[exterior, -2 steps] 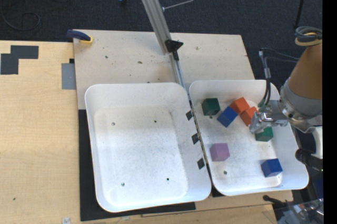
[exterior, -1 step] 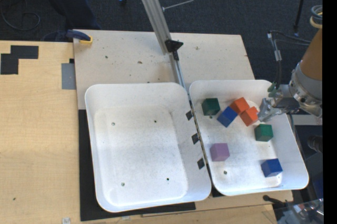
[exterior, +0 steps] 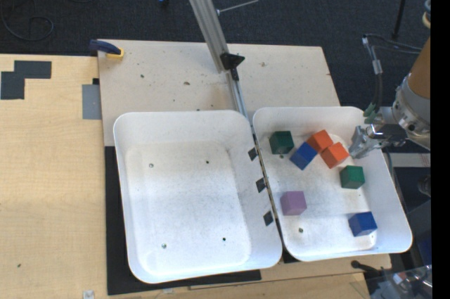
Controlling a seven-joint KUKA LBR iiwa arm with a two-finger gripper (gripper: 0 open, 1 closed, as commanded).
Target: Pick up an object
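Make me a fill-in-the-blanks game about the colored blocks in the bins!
1. All the blocks lie in the ____ bin.
2. The block nearest the bottom edge of the picture is ____.
3. The purple block is the only one of its color; there are ____ green blocks.
4. The pincer hangs beside the ____ blocks.

Missing words: right; blue; two; orange

Seven small blocks (exterior: 293, 202), green, blue, orange and purple, lie scattered in the right bin (exterior: 394, 234).
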